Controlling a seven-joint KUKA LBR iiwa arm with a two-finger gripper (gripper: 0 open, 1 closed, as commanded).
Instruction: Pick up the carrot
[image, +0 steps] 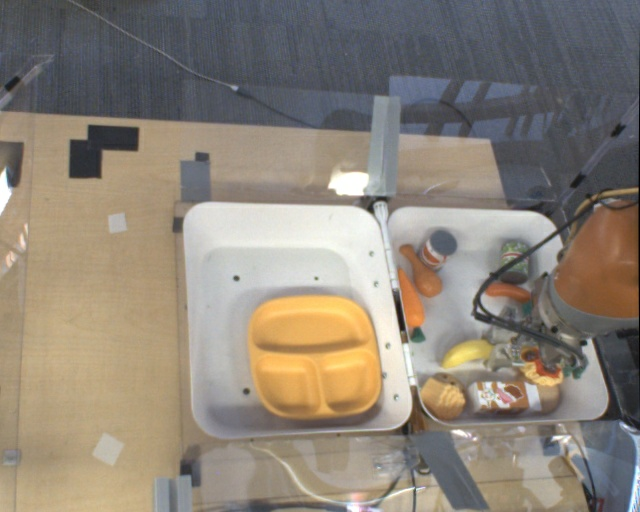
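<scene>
A: Start at the left. What's on the surface (90, 330) there?

B: Bare wood with a few marks. Next comes the left bin (215, 240), holding a yellow tray (314, 355) with three compartments. Nothing lies in the tray.

A: And the carrot?

B: The carrot (411, 301) lies in the right bin (470, 216), hard against the left wall by the divider, running lengthwise with its green end toward the camera. Just beside it sits a drumstick (421, 272), then a small can (437, 246). Further right are a banana (468, 352), a bun (444, 397), a bottle (503, 397) and a green can (514, 256).

A: Where's the arm?

B: At the right side of that bin. The gripper (535, 345) hangs over the clutter near the banana and bottle, well apart from the carrot. Whether the jaws are open or closed cannot be told; wires and the wrist cover them.

A: So, progress?

B: By the look of it, none on the carrot itself. It rests untouched, so reaching across, closing on it and lifting all remain.
</scene>
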